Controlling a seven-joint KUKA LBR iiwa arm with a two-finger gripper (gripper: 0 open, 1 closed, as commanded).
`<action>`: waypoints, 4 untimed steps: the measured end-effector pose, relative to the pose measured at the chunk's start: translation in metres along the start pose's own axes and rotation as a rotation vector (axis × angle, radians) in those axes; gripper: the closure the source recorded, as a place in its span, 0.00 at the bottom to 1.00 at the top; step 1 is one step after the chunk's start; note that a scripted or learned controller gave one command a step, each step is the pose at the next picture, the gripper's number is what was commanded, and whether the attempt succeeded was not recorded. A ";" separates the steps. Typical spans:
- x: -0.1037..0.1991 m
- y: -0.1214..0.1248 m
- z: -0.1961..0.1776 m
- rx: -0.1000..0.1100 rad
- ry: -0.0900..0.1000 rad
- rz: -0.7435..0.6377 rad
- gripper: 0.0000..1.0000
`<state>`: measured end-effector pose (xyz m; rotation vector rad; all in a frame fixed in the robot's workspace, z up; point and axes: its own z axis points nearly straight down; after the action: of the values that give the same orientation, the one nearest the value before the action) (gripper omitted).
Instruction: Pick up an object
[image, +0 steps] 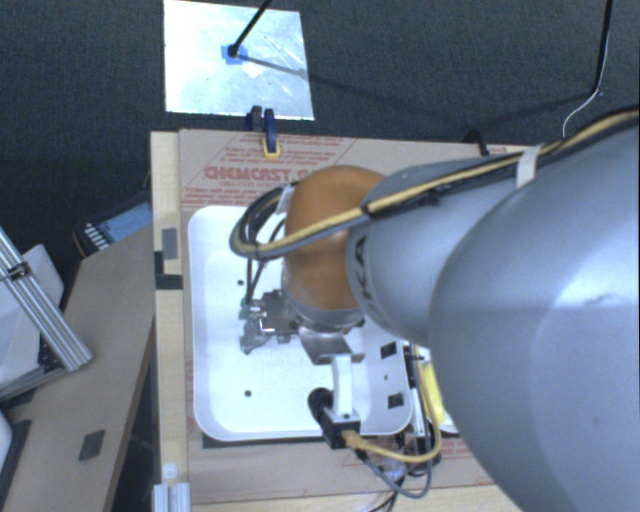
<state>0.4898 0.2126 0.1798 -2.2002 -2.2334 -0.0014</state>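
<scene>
closest to us looms the grey arm (520, 330), filling the right of the camera view, a yellow cable (440, 185) running along it to the orange band (320, 235) above the wrist. below that band the wrist plate and its wiring hang over the left white bin (215, 300), and the tool (255, 325) reaches down toward the bin floor on the left side of the wrist. we cannot tell how the tool stands, since the wrist hides most of it. something small and greenish (243, 312) shows right at the tool, but it is too small for us to name or to say whether it is gripped. we judge the step in hand to be the descent or the grasp itself. the next move, as we see it, calls for a straight lift that would show whether anything comes up. beyond the bin lie the brown board (260, 165) of the counter, a yellow clamp (268, 135), and farther still a shiny sheet (235, 60).
</scene>
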 end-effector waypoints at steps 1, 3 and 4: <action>0.021 0.072 0.100 -0.007 -0.005 0.009 0.00; 0.015 0.073 0.096 -0.009 -0.003 0.008 0.00; -0.011 0.087 -0.132 -0.024 0.001 0.012 0.00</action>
<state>0.5778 0.2021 0.3119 -2.2247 -2.2315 -0.0288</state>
